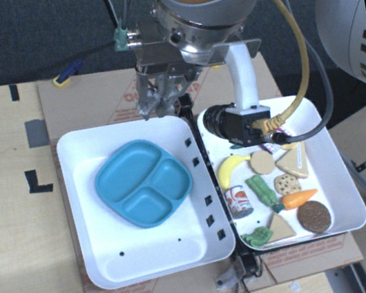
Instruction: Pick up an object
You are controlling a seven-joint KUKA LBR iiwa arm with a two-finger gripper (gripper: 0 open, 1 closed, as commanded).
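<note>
My jaws [161, 100] hang over the left bin's far rim, can't tell their spread, and the yellow plastic banana [231, 167] lies rightward in the right white bin [338, 171], long axis slanted.

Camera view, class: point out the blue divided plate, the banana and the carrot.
Blue divided plate [144, 182]: camera view, on its central ridge.
Banana [230, 167]: camera view, on the middle of its curve.
Carrot [297, 199]: camera view, on its orange body.
</note>
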